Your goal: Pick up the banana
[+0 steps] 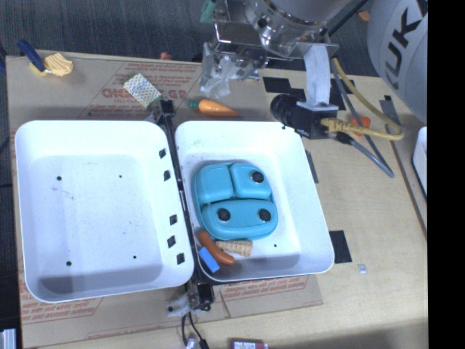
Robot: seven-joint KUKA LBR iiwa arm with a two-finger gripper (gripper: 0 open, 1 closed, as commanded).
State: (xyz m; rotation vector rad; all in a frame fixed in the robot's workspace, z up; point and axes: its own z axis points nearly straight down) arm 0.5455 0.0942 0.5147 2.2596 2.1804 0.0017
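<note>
The hand is held above the counter behind the right bin (finger state cannot be told).

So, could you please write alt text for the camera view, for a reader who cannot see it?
The end effector hangs over the bench just beyond the right bin, which holds a blue toy; the left bin sits beside it.

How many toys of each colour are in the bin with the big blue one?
Blue: 2, big toy and small block
Orange: 1, long toy
Tan: 1, ridged piece
Total: 4
</note>
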